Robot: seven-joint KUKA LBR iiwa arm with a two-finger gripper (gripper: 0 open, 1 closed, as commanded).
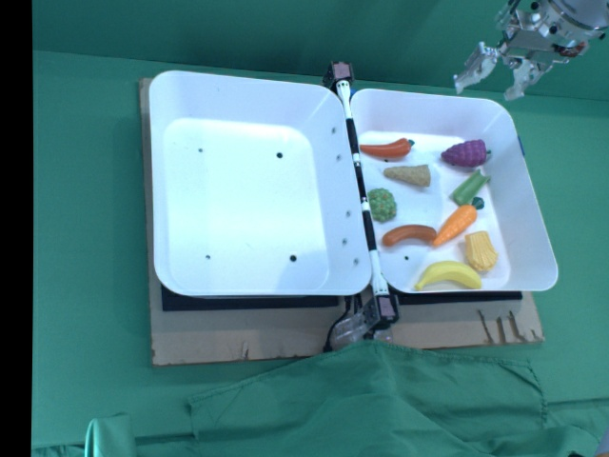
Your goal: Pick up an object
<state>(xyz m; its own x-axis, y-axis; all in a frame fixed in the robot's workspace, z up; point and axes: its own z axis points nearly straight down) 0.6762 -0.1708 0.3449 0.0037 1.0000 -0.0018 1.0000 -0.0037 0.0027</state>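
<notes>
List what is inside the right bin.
The right bin holds a chili, grapes, cone, broccoli, cucumber, carrot, sausage, corn, banana. None looks covered.

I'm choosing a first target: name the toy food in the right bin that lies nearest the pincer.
The purple grapes, at the right bin's far right corner, lie closest below the pincer. The chili, cone and green pepper sit farther off.

The pincer [492, 77] hangs at upper right, its fingers spread apart, holding nothing.
</notes>
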